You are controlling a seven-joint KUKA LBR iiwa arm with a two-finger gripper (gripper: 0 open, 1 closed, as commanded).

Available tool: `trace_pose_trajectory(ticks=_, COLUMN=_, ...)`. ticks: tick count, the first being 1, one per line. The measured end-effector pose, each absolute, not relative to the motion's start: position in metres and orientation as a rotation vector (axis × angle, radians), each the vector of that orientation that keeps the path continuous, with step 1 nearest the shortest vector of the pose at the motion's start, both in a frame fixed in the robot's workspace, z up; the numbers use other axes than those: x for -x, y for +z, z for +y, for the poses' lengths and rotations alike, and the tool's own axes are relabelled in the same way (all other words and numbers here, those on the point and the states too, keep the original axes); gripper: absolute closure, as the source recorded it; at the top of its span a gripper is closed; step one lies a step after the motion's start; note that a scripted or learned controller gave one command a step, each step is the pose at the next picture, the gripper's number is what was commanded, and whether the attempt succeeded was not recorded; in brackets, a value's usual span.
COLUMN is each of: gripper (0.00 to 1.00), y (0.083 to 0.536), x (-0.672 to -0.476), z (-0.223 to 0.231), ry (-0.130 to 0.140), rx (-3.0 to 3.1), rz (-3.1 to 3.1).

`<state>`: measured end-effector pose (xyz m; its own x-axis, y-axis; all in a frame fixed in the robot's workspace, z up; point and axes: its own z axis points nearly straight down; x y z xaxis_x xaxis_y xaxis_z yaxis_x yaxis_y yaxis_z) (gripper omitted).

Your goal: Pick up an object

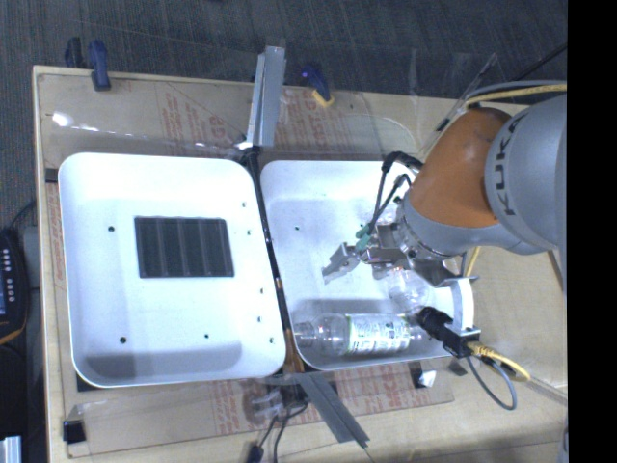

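Hanging low over the right bin (318, 186), the end effector (339, 258) points its metal fingers toward the bin's middle; whether they are parted or closed cannot be told, and nothing shows between them; the clear plastic bottle (359, 334) lies on its side just below and slightly to the right of it, against the bin's near wall; the step in hand looks like the approach before a grasp; next the arm (482, 186) would need to shift over the bottle, descend and close across its body.

One fixed overhead camera, slanted down on both bins (154, 177).
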<state>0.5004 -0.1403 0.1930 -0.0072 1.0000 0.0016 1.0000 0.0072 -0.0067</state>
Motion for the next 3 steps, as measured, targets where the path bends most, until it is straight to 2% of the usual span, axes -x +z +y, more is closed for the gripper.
trace_pose_trajectory(ticks=1, gripper=0.0, y=0.177, x=-0.477, z=-0.176, ry=0.001, rx=2.136, rz=-2.301)
trace_pose_trajectory(ticks=2, gripper=0.0, y=0.171, x=-0.526, z=-0.21, ry=0.001, rx=2.077, rz=-2.355)
trace_pose_trajectory(ticks=3, gripper=0.0, y=0.144, x=-0.595, z=-0.209, ry=0.004, rx=2.095, rz=-2.337)
